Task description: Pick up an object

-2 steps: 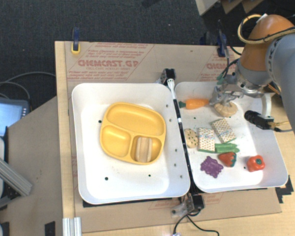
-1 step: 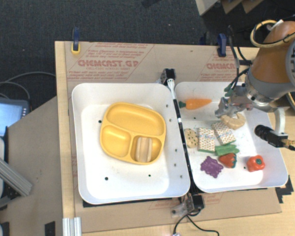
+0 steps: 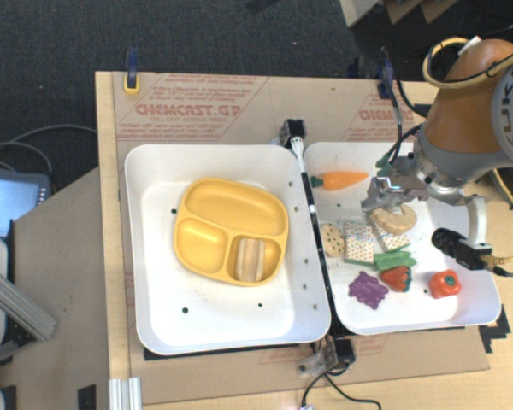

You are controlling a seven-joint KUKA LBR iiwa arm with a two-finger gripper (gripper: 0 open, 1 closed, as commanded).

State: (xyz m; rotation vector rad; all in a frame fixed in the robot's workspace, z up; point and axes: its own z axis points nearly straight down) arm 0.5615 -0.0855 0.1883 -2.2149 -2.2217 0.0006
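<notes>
Yellow tray point(image 3: 207, 220) (left bin point(image 3: 154, 178)) holds a pale roll point(image 3: 249, 259).

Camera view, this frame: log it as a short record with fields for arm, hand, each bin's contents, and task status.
arm: reaches in from the right, over the right bin
hand: low over a beige piece
left bin: yellow divided plate with a pale item in one compartment
right bin: carrot, purple grapes, tomato, red pepper
task status: no object seen held

Robotics lab: paper-covered bench point(image 3: 239, 101), two white bins point(image 3: 154, 229), loose cables point(image 3: 34, 139).
</notes>
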